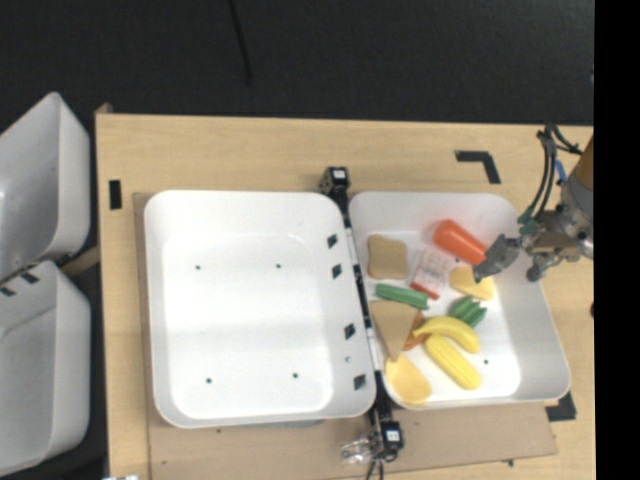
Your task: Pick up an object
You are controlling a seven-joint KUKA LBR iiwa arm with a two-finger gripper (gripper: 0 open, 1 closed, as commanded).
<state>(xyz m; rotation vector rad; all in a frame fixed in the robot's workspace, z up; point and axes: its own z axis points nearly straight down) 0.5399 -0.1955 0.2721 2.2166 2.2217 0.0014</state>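
The gripper point(497, 258) reaches in from three o'clock and hangs over the right bin point(535, 363), just above a pale yellow piece point(470, 284); whether it clasps anything cannot be told. At its ten o'clock lies an orange piece point(457, 238). A tan slab point(387, 256) sits toward nine o'clock, a green pod point(401, 294) below that. A banana point(450, 332) and a corn cob point(453, 361) lie at the bin's six o'clock. The left bin point(160, 298) sits alongside at nine o'clock.
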